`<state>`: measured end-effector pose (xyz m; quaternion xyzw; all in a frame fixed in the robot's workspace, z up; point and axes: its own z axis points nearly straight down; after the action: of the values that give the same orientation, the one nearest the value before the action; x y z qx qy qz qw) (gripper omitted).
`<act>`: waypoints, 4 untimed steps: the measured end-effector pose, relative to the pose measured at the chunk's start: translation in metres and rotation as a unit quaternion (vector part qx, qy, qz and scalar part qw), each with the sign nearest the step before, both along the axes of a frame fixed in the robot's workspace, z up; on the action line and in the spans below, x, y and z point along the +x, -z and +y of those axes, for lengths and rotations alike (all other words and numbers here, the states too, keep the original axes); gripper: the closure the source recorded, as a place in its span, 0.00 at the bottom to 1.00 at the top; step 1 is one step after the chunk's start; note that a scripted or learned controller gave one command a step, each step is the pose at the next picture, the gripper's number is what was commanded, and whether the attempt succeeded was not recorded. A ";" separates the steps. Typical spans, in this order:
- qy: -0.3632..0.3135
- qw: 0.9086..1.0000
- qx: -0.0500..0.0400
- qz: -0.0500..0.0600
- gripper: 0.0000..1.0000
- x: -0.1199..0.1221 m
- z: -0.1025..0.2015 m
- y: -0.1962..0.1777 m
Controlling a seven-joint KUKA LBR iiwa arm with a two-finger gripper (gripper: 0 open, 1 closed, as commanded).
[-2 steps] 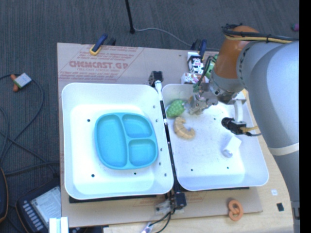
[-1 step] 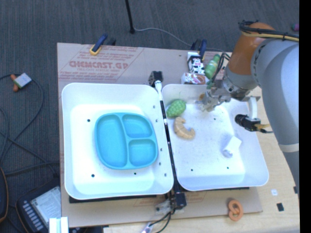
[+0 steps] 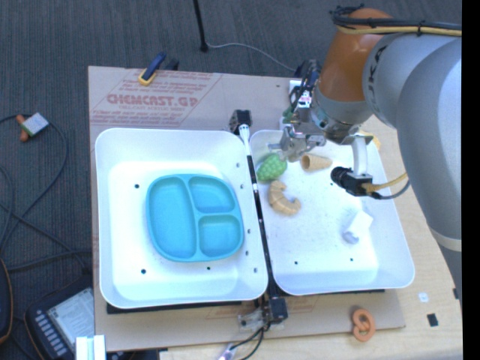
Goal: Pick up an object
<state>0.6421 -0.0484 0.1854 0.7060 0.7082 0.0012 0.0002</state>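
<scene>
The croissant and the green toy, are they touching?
Apart. The camera view shows white bin floor between the croissant and the green toy.

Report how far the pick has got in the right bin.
Done: the arm has reached into the right bin, with the hand low over its far left corner, by the green object. In hand: nothing visibly; whether it grips anything cannot be told. Left: the grasp and lift. The croissant, cone and green object all lie on the bin floor.

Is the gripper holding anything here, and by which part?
Cannot be told. The gripper sits right at the green object in the right bin, but no grasp shows.
</scene>
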 end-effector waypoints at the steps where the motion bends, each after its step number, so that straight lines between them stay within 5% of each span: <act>1: 0.001 1.000 -0.001 0.001 1.00 -0.085 0.049 -0.028; 2: 0.002 1.000 -0.001 0.002 1.00 -0.156 0.020 -0.041; 3: 0.000 1.000 -0.001 0.002 1.00 -0.081 0.068 0.002; 4: 0.001 1.000 -0.001 0.002 1.00 -0.060 0.041 0.001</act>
<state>0.5817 -0.0070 0.1840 0.7070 0.7072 -0.0008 -0.0001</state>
